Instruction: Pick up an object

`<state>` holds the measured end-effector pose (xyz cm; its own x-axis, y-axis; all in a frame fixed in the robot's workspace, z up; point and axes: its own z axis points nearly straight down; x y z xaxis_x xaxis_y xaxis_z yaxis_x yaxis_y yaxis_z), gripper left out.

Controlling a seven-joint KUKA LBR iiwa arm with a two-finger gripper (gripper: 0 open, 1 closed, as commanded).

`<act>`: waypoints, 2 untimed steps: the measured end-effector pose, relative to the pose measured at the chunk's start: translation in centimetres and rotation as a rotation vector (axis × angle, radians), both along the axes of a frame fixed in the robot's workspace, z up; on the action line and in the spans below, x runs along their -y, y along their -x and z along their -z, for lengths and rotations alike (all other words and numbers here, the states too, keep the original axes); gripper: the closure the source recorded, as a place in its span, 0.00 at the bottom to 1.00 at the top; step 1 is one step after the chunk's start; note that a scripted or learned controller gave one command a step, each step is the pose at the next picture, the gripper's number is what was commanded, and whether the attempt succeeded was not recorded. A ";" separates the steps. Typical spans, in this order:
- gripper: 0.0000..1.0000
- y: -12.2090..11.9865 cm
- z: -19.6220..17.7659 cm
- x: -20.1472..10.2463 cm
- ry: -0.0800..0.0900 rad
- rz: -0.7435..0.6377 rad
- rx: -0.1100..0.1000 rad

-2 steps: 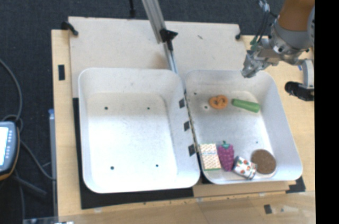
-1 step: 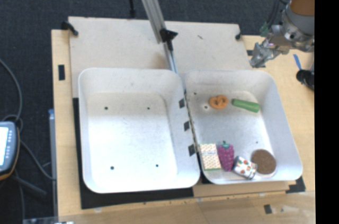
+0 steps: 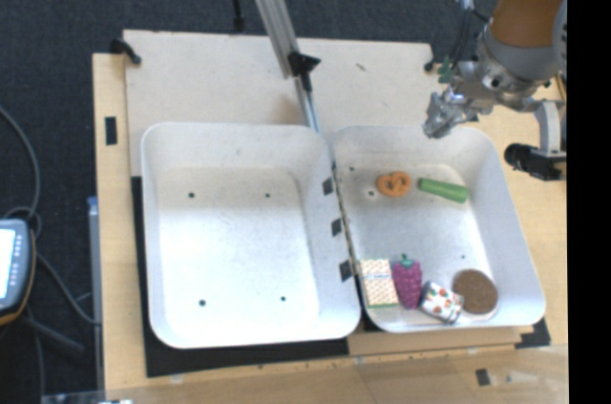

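Left bin (image 3: 239, 230) on the counter (image 3: 220, 77); right bin (image 3: 511, 230) holding an orange ring (image 3: 392, 184) beside a green cylinder (image 3: 443, 190) at its far side, with a box (image 3: 379, 283), purple item (image 3: 408, 282), spotted item (image 3: 440, 301) and brown disc (image 3: 474, 290) along its near edge; end effector (image 3: 441, 120), finger state indiscernible, above the far rim.

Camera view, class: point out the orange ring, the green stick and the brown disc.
orange ring (image 3: 392, 184), camera view, on its band
green stick (image 3: 443, 190), camera view, middle of its length
brown disc (image 3: 474, 290), camera view, centre of its top face
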<state>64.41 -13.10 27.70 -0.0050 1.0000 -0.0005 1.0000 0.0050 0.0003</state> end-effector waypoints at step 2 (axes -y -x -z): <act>1.00 0.8 1.6 -10.3 -0.001 -0.002 0.000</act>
<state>63.57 -2.77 26.08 -0.0069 1.0000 0.0008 1.0000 0.0069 -0.0001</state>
